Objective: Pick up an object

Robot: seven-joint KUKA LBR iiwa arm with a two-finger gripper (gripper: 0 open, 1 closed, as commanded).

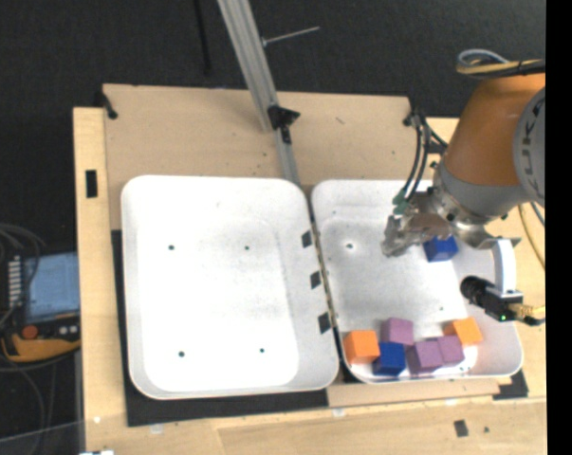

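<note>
My gripper (399, 238) hangs over the middle of the right bin (361, 282), reaching in from the right under the orange-banded wrist. A blue block (442, 248) lies just to its right, partly hidden under the wrist. Along the bin's front edge sits a cluster of blocks: an orange one (362, 345), a blue one (391, 358), purple ones (398, 331) (438, 353), and another orange one (467, 330).
The left bin (214, 282) lies beside the right one. A slanted metal pole (257, 74) crosses the bench's back toward the gap between the bins. A black cable fitting (489, 300) sticks out by the right bin's right wall.
</note>
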